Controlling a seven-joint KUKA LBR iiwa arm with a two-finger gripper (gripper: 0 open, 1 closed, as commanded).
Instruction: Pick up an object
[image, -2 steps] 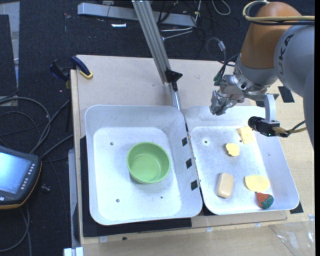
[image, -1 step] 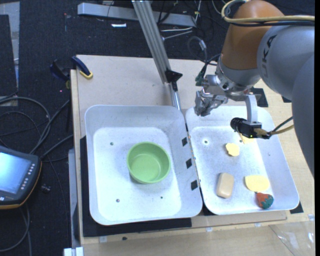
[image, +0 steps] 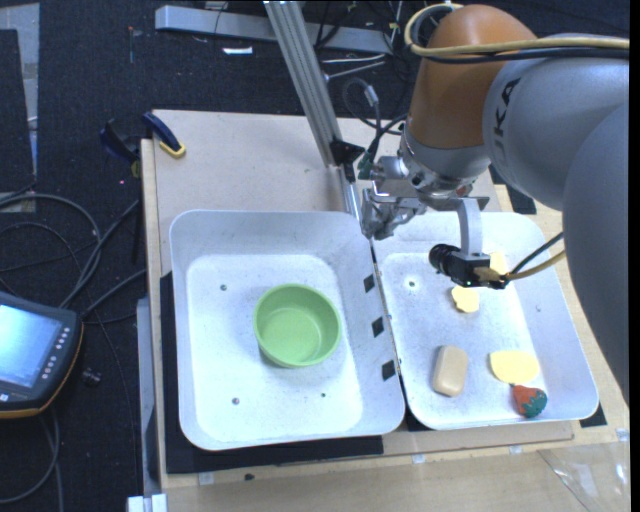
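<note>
My gripper (image: 377, 226) hangs over the far end of the divide between the two bins, at the back left corner of the right bin (image: 560, 330). Nothing shows beneath it or in it. In the right bin lie a small yellow piece (image: 466, 298), a beige block (image: 450, 370), a flat yellow piece (image: 513, 366) and a red and teal object (image: 530, 401) in the near right corner. All of them lie nearer to the front and to the right of the gripper. A green bowl (image: 297, 325) stands upright in the middle of the left bin (image: 200, 300).
A black connector on a cable (image: 455, 262) hangs from the wrist over the right bin's far part. A slanted aluminium bar (image: 310, 90) rises behind the gripper. A blue and yellow clamp (image: 160, 135) grips the bench's far left corner. A teach pendant (image: 25, 350) lies off the bench, left.
</note>
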